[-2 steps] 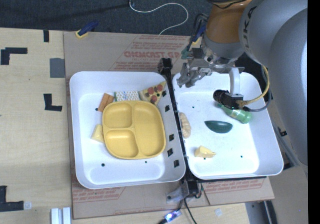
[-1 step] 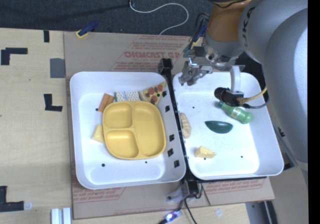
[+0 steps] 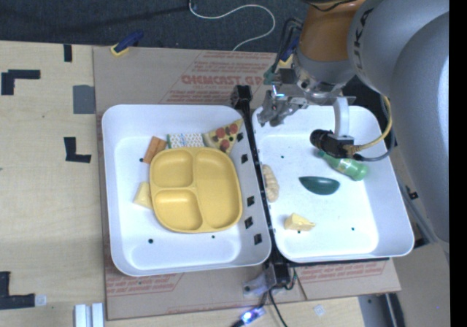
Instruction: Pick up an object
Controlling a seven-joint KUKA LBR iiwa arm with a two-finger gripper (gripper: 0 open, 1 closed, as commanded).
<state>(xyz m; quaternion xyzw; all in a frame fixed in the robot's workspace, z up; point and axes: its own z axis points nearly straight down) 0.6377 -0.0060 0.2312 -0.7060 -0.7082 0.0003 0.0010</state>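
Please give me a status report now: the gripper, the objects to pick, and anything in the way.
Gripper above right bin's far-left corner, nothing held. Dark green piece, pale yellow piece, green bottle lie loose there. Bin divider wall close beside gripper.

Arm (image 3: 408,48): grey, reaches in from the right, bent downward.
Wrist band (image 3: 332,8): orange, just above the gripper.
Gripper (image 3: 276,110): low, pointing down; nothing visible between its fingers.

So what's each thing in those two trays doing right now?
Gripper: above the right bin's far left corner, nothing seen in it.
Yellow divided plate: flat in the left bin, compartments bare.
Pizza slice toy: partly behind the plate.
Green bottle: lying on its side.
Dark green leaf-shaped piece: lying flat.
Pale yellow wedge: lying loose.
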